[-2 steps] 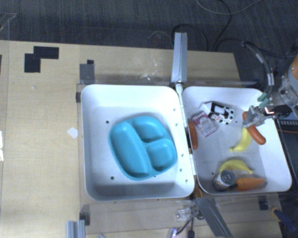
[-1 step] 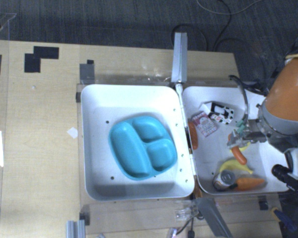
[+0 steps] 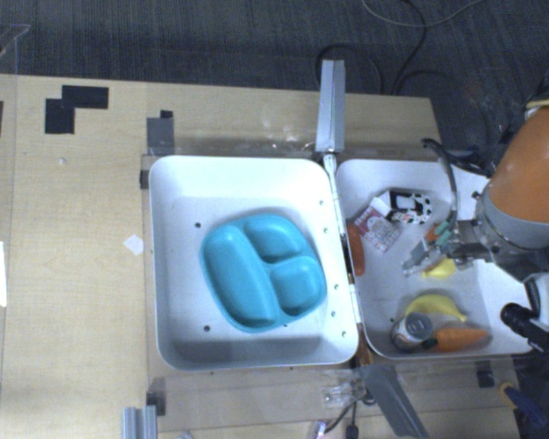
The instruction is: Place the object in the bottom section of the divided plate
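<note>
A blue divided plate (image 3: pixel 263 271) lies in the left bin (image 3: pixel 174 245). It has one long section on the left and two smaller ones on the right. My gripper (image 3: pixel 424 252) is low over the middle of the right bin (image 3: pixel 384 337), far from the plate. A small yellow object (image 3: pixel 443 268) lies right beside its tip; whether it is held I cannot tell. A banana (image 3: pixel 438 305), a carrot (image 3: pixel 459 338) and a can (image 3: pixel 410 330) lie at the near side of that bin.
A red and white packet (image 3: pixel 375 230) and a black and white toy (image 3: pixel 408 205) sit at the back of the right bin. A thin orange stick (image 3: pixel 356 252) lies along the wall between the bins. The arm (image 3: pixel 531 190) covers the bin's right side.
</note>
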{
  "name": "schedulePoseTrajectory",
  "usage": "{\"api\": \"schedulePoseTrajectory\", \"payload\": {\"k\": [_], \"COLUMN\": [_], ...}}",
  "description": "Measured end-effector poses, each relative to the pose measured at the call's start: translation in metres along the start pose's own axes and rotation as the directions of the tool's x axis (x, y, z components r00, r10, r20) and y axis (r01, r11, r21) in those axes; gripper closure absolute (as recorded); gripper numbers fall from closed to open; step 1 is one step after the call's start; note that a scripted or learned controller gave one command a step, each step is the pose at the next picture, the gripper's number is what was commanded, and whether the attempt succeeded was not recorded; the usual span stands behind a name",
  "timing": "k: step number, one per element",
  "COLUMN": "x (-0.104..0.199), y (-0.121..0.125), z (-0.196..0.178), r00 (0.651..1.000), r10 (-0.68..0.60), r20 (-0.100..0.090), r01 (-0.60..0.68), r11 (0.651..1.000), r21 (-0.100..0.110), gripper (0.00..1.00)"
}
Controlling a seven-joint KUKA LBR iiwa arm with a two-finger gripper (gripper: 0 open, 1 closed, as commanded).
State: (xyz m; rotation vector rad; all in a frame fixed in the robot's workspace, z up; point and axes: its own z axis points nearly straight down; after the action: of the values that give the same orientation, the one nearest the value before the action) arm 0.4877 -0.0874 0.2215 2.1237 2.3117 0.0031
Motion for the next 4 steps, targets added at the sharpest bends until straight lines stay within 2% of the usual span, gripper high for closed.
{"api": "schedulePoseTrajectory", "payload": {"k": [1, 2, 3, 4], "x": [0.016, 0.016, 0.077, 0.000], "y": [0.101, 0.101, 0.188, 0.165], "z": [-0.083, -0.083, 0.038, 0.035], "r00": [0.969, 0.969, 0.975, 0.957], "r10": [0.249, 0.248, 0.222, 0.291], "r20": [0.000, 0.000, 0.000, 0.000], "r01": [-0.249, -0.248, -0.222, -0.291], "r11": [0.969, 0.969, 0.975, 0.957], "r21": [-0.004, -0.003, 0.001, -0.001], "gripper": [0.00, 0.00, 0.00, 0.00]}}
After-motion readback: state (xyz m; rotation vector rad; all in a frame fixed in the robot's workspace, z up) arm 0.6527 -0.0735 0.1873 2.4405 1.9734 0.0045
